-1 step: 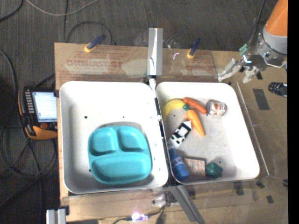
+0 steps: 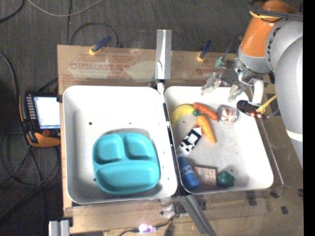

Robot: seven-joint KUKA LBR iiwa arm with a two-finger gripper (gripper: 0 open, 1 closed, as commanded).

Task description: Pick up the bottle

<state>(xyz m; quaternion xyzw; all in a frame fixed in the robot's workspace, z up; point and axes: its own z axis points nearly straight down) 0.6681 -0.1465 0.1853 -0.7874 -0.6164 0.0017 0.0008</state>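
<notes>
The blue bottle (image 2: 187,174) lies on its side in the right bin (image 2: 256,151), at about seven o'clock on the bin floor, pressed against the wall shared with the left bin (image 2: 78,112). A brown card-like packet (image 2: 205,174) lies just beside it at three o'clock, and a dark green lump (image 2: 226,178) sits beyond that. A black-and-white toy (image 2: 190,140) rests near the bottle's upper end, at twelve o'clock from it.

The tool (image 2: 227,85) hangs over the bin's far rim at about one o'clock, well apart from the bottle, its fingers spread and nothing between them. Carrots (image 2: 206,119), a yellow fruit (image 2: 181,113) and a small can (image 2: 228,114) lie between it and the target.

The bottle looks like small rigid plastic, probably light, with a smooth rounded body that could roll or slip. A grip across the middle of the body seems best, fingers straddling its long axis. The bin wall crowds one side, so one finger has little room there, and the packet may catch the other.

The left bin holds a turquoise divided plate (image 2: 127,162).
</notes>
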